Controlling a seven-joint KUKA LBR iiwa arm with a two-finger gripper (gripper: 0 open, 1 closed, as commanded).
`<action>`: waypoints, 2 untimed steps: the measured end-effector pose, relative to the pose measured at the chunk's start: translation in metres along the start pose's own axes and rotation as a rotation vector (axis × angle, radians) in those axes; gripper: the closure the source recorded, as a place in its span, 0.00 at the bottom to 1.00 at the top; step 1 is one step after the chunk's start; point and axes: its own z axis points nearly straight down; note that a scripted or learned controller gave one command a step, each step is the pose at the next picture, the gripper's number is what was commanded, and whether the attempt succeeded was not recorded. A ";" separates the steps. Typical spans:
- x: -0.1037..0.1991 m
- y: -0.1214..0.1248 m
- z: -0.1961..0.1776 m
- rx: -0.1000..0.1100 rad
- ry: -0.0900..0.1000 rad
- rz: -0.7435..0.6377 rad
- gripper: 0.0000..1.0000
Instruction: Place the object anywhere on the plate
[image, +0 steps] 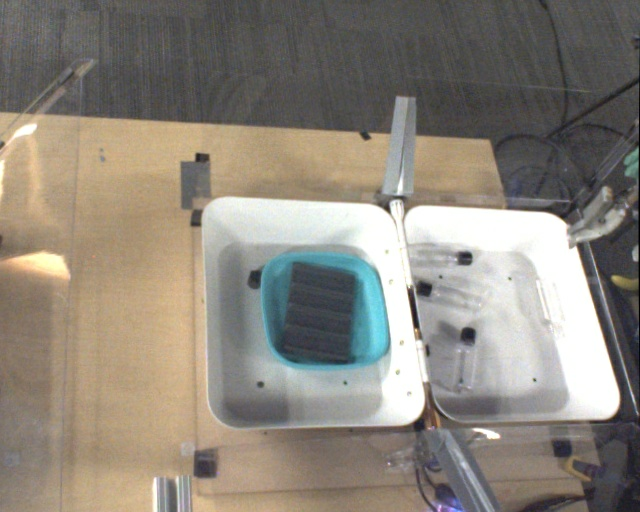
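A teal square plate (375, 325) sits in the left white bin (222, 340), a little right of its middle. A dark grey ribbed block (320, 313) lies flat on the plate and covers most of its inner area. It lies apart from the rim on all sides. A small black piece (255, 280) rests on the bin floor, touching the plate's left edge.
The right white bin (590, 385) holds several clear vials with black caps, such as one vial (442, 259) near its back left and another vial (465, 352) lower down. A metal post (402, 145) stands behind the divide between the bins. Cables lie at the far right.
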 end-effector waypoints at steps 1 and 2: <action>-0.058 0.011 0.001 0.003 -0.002 0.131 0.00; -0.040 0.132 0.004 0.005 -0.002 0.349 0.00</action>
